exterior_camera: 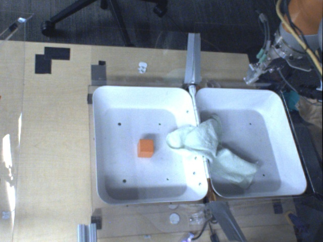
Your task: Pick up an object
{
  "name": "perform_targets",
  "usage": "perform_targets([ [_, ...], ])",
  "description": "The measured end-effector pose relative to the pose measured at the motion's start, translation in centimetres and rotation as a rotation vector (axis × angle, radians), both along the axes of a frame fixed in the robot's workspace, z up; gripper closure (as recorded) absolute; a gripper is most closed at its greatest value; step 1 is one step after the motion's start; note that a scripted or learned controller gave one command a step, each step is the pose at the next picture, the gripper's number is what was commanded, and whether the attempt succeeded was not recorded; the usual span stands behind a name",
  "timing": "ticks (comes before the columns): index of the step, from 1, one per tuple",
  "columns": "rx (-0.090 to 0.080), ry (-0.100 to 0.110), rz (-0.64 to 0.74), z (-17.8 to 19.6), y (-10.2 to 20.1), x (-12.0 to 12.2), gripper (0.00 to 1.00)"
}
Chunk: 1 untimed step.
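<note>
- Two shallow white bins sit side by side on a pale wooden bench, seen from above at a slant.
- The left bin (103, 135) holds a small orange cube (146, 148), lying on the floor a little below the middle, apart from the walls.
- A pale, crumpled cloth (204, 142) drapes over the divider between the bins. One rounded end rests in the left bin, near the cube but not touching it.
- The rest of the cloth spreads down into the right bin (282, 135), toward its lower left corner.
- The arm (303, 9) enters at the upper right, its orange band at the top corner, with cables looping around it.
- The claw (254, 75) hangs just past the far right corner of the right bin, over the bench rather than over either bin. It grips nothing; whether it is open or closed cannot be told from this angle.
- A grey metal post (193, 59) stands behind the divider.
- Black office-chair legs (106, 4) rest on dark carpet beyond the bench.
</note>
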<state>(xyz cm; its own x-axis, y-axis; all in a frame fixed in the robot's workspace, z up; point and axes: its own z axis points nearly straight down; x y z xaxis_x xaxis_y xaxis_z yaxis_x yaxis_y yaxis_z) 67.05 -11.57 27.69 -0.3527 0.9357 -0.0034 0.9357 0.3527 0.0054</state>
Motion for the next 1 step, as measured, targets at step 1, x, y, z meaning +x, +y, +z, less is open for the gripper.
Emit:
perform_targets([
  [1, 0.000, 0.003, 0.248, -8.34, -0.30, -0.06, 1.00],
])
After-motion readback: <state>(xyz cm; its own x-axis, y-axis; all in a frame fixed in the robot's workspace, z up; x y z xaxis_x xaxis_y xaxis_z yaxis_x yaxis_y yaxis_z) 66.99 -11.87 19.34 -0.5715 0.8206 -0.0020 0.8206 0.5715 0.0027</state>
